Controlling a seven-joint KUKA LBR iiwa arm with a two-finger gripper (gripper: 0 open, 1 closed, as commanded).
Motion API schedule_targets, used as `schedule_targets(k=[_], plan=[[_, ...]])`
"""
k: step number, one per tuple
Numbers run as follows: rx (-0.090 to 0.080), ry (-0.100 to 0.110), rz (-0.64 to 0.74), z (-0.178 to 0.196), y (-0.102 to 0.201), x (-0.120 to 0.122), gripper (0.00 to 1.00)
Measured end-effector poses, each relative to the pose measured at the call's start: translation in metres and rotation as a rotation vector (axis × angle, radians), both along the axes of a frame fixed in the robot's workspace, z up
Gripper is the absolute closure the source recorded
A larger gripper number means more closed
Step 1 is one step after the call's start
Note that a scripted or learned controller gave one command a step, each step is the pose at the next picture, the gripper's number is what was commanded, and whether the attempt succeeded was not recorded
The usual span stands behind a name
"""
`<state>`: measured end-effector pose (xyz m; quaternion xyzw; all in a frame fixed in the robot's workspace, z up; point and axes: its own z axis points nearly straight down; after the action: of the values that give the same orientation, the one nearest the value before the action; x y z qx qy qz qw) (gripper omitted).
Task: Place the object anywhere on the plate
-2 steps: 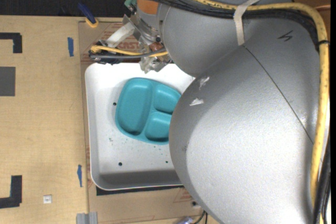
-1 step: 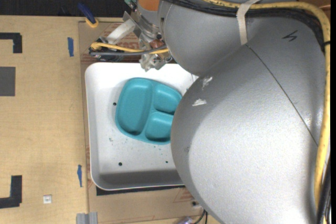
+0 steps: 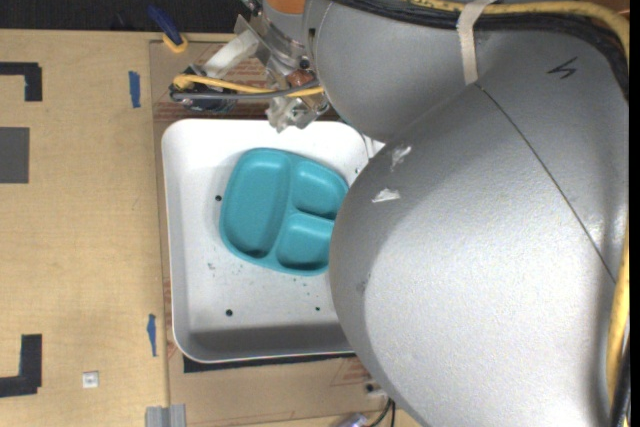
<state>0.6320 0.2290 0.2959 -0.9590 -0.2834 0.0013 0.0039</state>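
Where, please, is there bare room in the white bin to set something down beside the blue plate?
The bin has bare floor below the blue plate, toward the near rim, and a narrower strip along its left wall. The plate's three wells look bare too. The right side is crowded: the arm overhangs it.

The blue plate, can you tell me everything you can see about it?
The blue plate is turquoise, looks like smooth plastic, and has rounded corners. Raised ridges split it into compartments: one large on the left and smaller ones on the right. It lies flat, right way up, on the floor of the white bin, towards the bin's far side. Nothing visible sits in it. The grey robot arm hides its right edge, and the gripper is above its far edge, apart from it.
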Motion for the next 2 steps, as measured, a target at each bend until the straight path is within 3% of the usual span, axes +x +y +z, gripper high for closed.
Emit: schedule_targets(k=[1, 2], plan=[[0.001, 0.001, 0.002, 0.009, 0.0, 0.0, 1.0], [-0.01, 0.002, -0.195, -0.077, -0.005, -0.026, 1.0]])
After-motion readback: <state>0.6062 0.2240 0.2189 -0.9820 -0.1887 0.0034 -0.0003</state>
